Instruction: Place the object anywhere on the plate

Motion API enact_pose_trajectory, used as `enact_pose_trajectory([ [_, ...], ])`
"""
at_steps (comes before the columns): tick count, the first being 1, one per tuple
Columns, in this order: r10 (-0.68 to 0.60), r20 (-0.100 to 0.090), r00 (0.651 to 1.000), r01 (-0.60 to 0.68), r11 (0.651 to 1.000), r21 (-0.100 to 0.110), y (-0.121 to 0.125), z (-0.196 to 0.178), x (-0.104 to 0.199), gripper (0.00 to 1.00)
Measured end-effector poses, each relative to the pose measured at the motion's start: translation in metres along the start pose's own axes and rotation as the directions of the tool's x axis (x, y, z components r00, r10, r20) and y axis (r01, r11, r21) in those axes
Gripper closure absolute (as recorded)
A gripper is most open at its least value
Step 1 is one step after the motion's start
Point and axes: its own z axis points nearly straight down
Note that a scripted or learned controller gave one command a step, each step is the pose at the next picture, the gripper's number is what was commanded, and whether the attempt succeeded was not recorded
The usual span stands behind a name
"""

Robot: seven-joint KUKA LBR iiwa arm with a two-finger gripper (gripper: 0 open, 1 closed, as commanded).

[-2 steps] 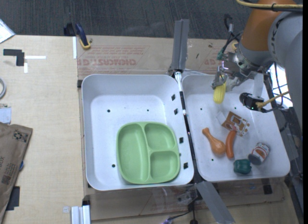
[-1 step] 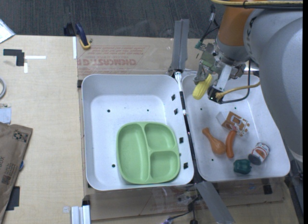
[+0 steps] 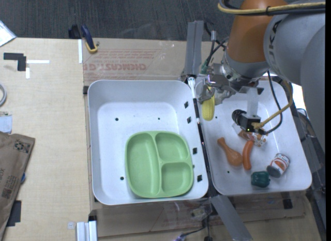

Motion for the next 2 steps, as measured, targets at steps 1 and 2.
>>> enact_pose_trajectory([
  [1,-0.011,0.0,1.0,0.011,1.0,-0.002,-0.013,-0.046,0.018,1.0],
  [2,0.17,0.001,0.986,-0.17,0.986,0.0,0.038,0.015,0.077,1.0],
])
